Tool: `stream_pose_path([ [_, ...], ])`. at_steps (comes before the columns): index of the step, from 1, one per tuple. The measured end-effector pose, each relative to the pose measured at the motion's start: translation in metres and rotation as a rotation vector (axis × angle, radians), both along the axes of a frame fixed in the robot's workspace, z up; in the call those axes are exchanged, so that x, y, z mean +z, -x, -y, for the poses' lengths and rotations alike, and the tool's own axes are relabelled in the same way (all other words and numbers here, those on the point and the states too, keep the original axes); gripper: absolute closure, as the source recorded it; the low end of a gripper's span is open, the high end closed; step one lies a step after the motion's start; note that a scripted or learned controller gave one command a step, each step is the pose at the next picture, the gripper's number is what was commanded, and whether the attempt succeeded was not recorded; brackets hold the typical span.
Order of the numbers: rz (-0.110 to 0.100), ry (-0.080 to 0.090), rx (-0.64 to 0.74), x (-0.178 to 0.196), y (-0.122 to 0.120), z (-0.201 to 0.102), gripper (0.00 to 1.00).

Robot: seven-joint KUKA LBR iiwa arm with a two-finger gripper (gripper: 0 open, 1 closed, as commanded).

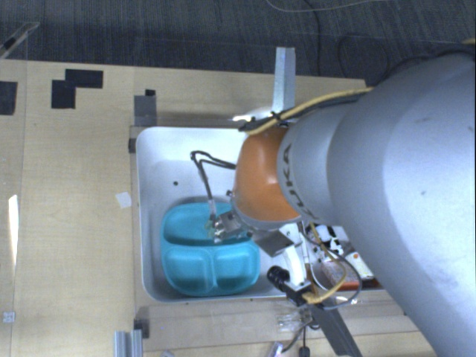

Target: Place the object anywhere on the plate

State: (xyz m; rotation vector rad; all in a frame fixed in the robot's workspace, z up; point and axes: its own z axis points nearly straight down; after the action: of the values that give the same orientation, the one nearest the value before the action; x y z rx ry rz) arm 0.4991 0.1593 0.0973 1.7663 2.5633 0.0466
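A blue plate (208, 262) with three compartments lies in the front part of the left white bin (160, 173). My gripper (218, 227) hangs over the plate's back compartment, near the ridge that divides it from the two front ones. The orange band and the grey wrist hide most of the gripper from above. I cannot make out any object between the gripper and the plate. The plate's two front compartments look bare.
The big grey arm covers the right side of the view, including the second bin. A thin dark cable (202, 171) loops over the left bin's back half. The bin's walls close in tight around the plate at the front and left.
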Motion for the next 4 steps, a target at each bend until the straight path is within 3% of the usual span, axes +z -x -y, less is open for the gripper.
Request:
stream_pose_path([
  [1,-0.006,0.008,0.178,0.015,0.003,0.046,1.00],
  [2,-0.034,0.009,0.088,0.047,0.011,0.038,1.00],
  [3,-0.036,0.007,-0.007,0.077,-0.044,0.020,1.00],
  [4,-0.035,0.008,0.036,0.112,-0.062,0.003,1.00],
])
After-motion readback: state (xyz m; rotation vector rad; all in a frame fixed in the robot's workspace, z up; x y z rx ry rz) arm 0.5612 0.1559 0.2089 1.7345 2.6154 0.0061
